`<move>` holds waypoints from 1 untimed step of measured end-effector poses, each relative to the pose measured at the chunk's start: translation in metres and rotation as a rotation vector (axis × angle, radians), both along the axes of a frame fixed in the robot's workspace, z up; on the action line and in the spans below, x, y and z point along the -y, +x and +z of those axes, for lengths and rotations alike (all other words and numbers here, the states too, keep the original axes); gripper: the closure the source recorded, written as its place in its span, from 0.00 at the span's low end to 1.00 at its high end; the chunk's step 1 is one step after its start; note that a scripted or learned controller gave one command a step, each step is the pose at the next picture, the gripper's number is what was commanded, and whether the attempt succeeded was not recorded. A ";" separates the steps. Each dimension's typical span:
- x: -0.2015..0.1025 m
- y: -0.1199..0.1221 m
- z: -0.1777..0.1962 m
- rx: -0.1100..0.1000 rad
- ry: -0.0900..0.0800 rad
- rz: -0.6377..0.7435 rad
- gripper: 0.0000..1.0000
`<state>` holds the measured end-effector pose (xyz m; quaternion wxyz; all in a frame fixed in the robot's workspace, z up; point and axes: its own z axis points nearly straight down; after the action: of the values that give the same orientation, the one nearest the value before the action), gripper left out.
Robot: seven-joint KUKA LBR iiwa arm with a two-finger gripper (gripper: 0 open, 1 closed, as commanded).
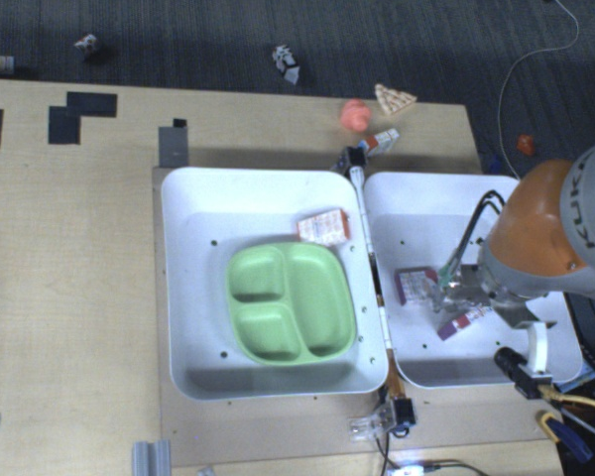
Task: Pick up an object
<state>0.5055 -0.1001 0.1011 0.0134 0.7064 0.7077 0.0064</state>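
hovering low in the right bin (416, 360), the gripper (454, 300) is touching a purple packet (414, 285); its grip state is unclear.

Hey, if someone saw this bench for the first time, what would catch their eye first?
Probably the light green plastic divided tray lying in the left white bin. Next, the grey arm's orange band, reaching into the right white bin near a small dark red packet. A pink ball sits on the bench behind the bins.
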 end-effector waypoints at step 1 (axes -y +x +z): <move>-0.067 0.057 0.084 -0.024 0.011 0.003 1.00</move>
<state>0.5622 -0.0333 0.1852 0.0012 0.7054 0.7088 0.0020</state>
